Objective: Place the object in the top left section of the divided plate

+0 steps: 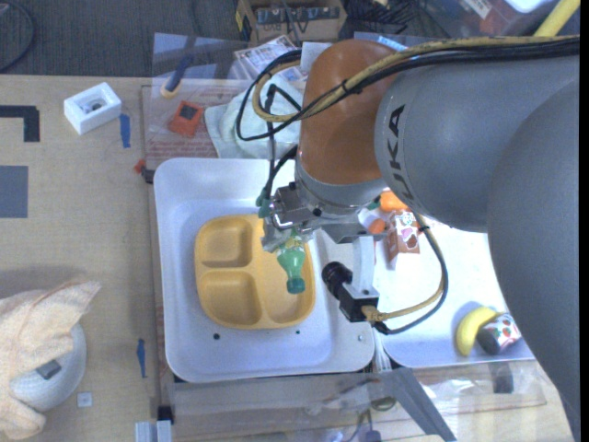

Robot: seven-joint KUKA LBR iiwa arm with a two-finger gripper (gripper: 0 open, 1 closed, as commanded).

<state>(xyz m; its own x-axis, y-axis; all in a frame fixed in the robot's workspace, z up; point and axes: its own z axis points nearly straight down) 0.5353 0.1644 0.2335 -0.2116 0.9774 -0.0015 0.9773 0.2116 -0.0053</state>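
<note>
Bench front: a crumpled tan cloth [41,316] lies at the near left over a grey-white rounded object, well apart from the bins.

Left bin [179,339]: shallow, white, smooth-floored. It holds the divided plate [235,288], yellow, three sections, lying flat near the bin's centre. Sections look shallow with low ridges between them.

Task object [293,267]: a small green item, slender, with a darker teal knob at its lower end. It hangs over the plate's right-hand portion, directly beneath the gripper [283,239]. It appears to be caught at its upper end between the fingers, which are closed down narrow on it. Judged light, probably moulded plastic or rubber, smooth-skinned and liable to swing or slip since it is held by one tip. The narrow upper neck seems the sensible place to hold it. Little risk of breakage if dropped. The top left section lies to the left of the object's present position, so a short shift looks due before release.

Right bin [433,334]: white, adjoining. Contents: a yellow banana-like item [474,325] touching a dark rounded piece, and a small brown-and-white carton [403,236] beside an orange piece.

Arm [442,118]: grey with orange band, covering much of the upper right.

Far bench: a white block [92,107], an orange square item [187,118], crumpled paper, and cables beyond.
</note>
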